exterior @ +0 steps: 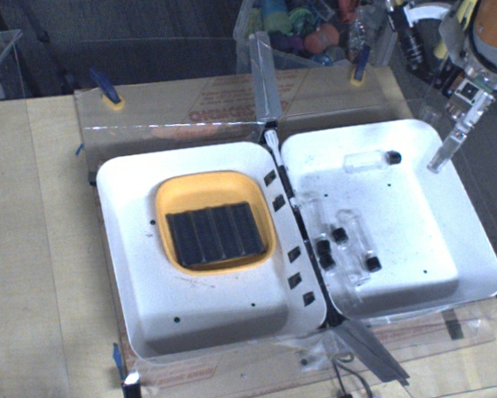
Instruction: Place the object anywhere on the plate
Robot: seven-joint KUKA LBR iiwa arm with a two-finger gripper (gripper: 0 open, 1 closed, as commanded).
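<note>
No text, label, brand, number or sign is legible anywhere on the bench. The tape strips point(178, 126) along the far edge of the bench carry faint reddish marks, too blurred to make out as letters. The black squares on the divider point(290, 233) between the two bins bear no characters.

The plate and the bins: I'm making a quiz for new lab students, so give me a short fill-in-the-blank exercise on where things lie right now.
1. The yellow plate lies in the ____ bin of the camera view.
2. On the plate rests a dark ribbed ____.
3. The clear bottles with black caps lie in the ____ bin.
4. The hand hangs over the right bin's ____ rim.

Missing words: left; block; right; far right
</note>
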